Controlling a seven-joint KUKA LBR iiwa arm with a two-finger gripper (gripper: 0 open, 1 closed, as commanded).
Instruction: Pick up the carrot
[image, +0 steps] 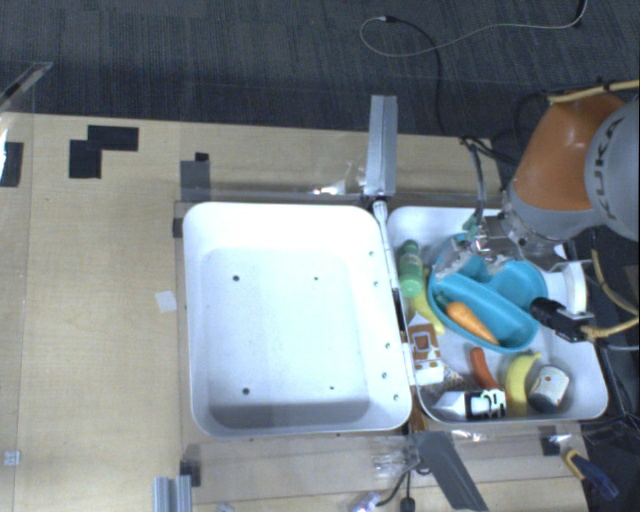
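Observation:
The carrot (469, 320) is a small orange cone lying in a blue bowl (490, 305) in the middle of the right bin (590, 400). The grey arm with its orange band reaches in from the upper right. My gripper (487, 245) hangs over the bin's back part, just above the blue bowl's far rim. It sits up and slightly right of the carrot, apart from it. Clutter and the wrist hide its tips.
Around the bowl, the right bin holds a green bottle (410, 265), a red-orange stick (483, 366), a yellow piece (518, 378), a grey round object (548, 387) and a black-and-white item (485, 403). The left bin (290, 310) lies alongside. A metal post (381, 145) rises behind the bins.

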